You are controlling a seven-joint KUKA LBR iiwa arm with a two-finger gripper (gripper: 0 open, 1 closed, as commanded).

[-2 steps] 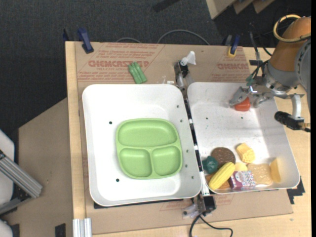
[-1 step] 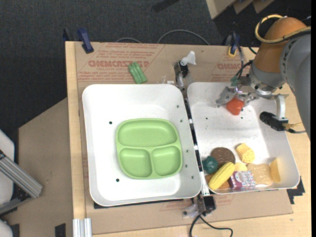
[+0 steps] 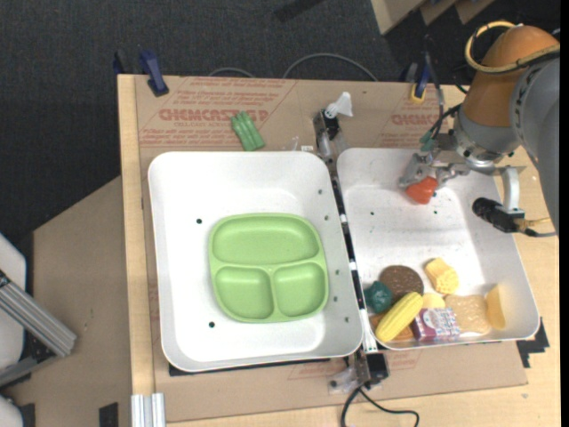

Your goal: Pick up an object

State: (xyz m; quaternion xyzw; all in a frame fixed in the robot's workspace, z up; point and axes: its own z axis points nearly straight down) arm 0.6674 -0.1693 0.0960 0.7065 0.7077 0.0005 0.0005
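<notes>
Claw [image 3: 425, 174] at upper right sits above a small red toy [image 3: 423, 189]; its closure I cannot tell; toy looks light, smooth, best gripped across its middle

Bright, even overhead light washes out the white bins [image 3: 178, 203] with soft glare and faint shadows, the dark floor [image 3: 62, 52] at upper left stays dim, and the whole frame is slightly soft and grainy.
</notes>
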